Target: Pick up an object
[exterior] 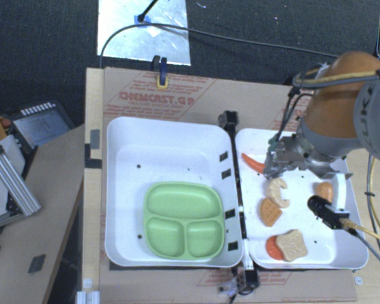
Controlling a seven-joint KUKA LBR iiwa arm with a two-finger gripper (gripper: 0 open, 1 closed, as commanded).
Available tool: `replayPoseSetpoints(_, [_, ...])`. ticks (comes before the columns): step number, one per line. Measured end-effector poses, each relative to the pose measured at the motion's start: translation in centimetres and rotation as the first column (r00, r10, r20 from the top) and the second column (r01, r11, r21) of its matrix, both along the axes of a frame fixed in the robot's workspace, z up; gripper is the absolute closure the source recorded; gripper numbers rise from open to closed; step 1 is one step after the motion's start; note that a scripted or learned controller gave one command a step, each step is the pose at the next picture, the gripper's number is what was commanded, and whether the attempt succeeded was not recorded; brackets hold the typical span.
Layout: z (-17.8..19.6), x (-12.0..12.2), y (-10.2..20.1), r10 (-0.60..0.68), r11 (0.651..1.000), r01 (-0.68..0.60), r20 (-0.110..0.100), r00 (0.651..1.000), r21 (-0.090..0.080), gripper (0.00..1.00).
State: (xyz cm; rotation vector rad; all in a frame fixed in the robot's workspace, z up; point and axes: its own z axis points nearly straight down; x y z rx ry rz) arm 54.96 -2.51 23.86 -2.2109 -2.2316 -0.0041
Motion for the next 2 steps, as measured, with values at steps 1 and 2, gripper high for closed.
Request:
replayPoseSetpoints(1, [0.3,1.0,6.1,0.002,1.000,-0.002,0.001,1.000,0.001,1.00])
replayPoseSetpoints(2, [0.5,2.2,11.2,0.001,1.000,-0.001,0.001,1.000,0.001,1.00])
